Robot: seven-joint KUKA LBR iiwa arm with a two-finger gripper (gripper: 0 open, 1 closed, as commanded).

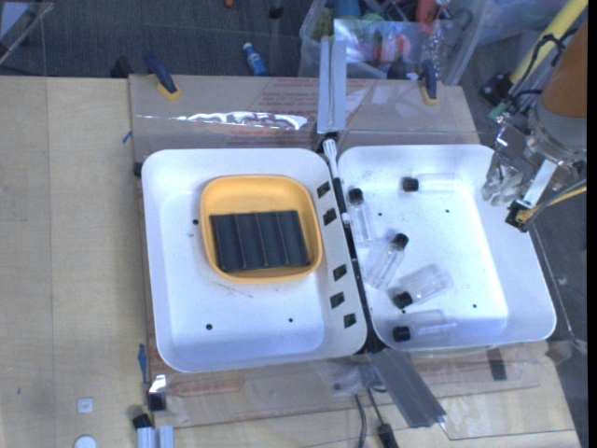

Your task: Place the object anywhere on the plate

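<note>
A yellow plate (261,192) lies in the left bin (177,334). A dark grey ridged block (259,241) rests flat on it. Several clear vials with black caps lie in the right bin (522,315): one near the divider (360,218), one at the back (427,184), one in the middle (388,259), and two toward the front (422,285) (424,328). My gripper (508,189) hangs above the right bin's right rim, apart from every vial. I see nothing held in it.
Black clips (338,271) line the divider between the bins. A clear tub of colourful items (401,12) stands behind the bench. Small caps and markers (149,427) lie on the wooden bench at the front left.
</note>
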